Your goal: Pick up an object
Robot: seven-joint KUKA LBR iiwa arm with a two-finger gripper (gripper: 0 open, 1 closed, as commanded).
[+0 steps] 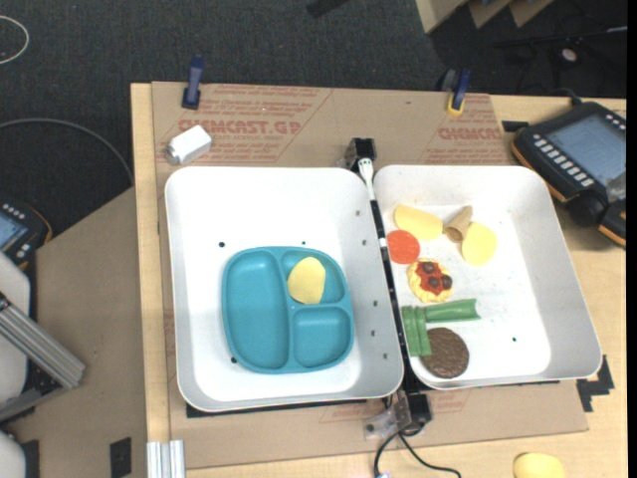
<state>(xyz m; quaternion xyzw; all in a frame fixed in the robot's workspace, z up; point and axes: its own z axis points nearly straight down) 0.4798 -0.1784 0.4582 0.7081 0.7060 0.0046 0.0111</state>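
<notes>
Whether the pincer is spread or pressed together cannot be told here. The things to pick lie in two white bins side by side. The left bin (pixel 191 267) holds a teal divided tray (pixel 261 312) with a yellow oval piece (pixel 307 280) in its upper right compartment. In the right bin (pixel 532 267), toy foods cluster against the left wall: a yellow wedge (pixel 418 222), a tan cone (pixel 458 225) just beside it, a yellow round piece (pixel 479 244), a red disc (pixel 403 246), a small yellow piece with red and dark spots (pixel 432 281), a green piece (pixel 440 313) and a brown disc (pixel 445 353) near the front rim. These sit close together, several touching, while the right half of that bin is bare floor. On the cardboard behind the bins lie a white block (pixel 189 144), two blue clamps (pixel 193 81) at the board's far edge and a black clip (pixel 362 152) where the bins meet. A handheld control unit (pixel 582 157) sits at the right, partly cut off. A yellow object (pixel 537 464) at the bottom edge is cut off and hard to identify.
</notes>
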